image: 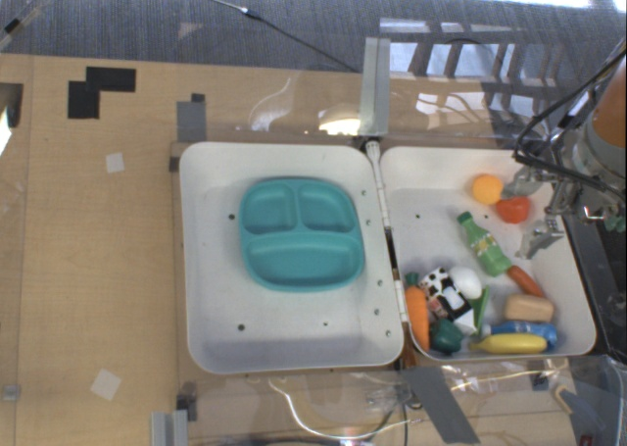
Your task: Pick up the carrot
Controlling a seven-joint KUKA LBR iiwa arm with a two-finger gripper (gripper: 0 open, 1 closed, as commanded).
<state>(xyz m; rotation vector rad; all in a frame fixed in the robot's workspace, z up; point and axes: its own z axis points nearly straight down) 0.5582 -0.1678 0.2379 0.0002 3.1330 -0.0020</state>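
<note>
Left bin (pixel 206 268) holds 1 teal tray (pixel 302 233). Right bin (pixel 431 179): 1 carrot (pixel 418 317) at its left wall, 1 green bottle (pixel 485 244), 1 banana (pixel 509 343). Jaws (pixel 545 228) above the right bin's right side, open w/ nothing in them.

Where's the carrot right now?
In the camera view, the carrot lies in the right bin, in its near-left corner against the wall, just left of the black-and-white toy cow. The gripper is across the bin.
</note>
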